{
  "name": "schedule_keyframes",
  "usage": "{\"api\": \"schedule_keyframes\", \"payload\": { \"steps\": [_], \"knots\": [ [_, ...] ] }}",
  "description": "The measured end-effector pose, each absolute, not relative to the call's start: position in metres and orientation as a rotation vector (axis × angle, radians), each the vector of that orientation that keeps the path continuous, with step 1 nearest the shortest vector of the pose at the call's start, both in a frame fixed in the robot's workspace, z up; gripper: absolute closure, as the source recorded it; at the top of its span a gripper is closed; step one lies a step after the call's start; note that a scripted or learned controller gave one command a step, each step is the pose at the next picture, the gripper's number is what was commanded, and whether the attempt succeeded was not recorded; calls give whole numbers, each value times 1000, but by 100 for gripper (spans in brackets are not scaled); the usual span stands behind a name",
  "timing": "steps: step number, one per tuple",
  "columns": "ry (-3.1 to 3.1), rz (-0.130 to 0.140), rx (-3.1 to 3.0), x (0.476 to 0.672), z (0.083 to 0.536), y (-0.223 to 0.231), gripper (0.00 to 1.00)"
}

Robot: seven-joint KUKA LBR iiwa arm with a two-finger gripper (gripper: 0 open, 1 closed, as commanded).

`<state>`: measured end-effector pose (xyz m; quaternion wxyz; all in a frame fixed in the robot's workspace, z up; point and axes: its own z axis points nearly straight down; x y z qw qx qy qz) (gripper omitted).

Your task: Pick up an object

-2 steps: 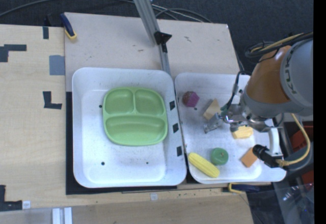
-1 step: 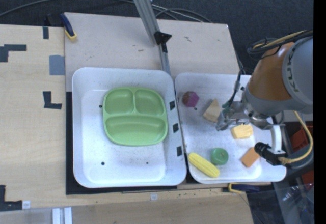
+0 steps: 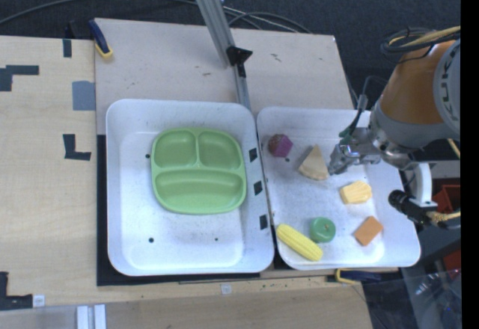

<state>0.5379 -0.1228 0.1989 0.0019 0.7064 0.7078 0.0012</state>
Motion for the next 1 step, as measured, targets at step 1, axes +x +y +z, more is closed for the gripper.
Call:
{"api": "schedule_keyframes", "payload": {
  "steps": [1],
  "knots": [
    [2222, 2, 2218, 539, 233, -123, 100]
  ]
}}
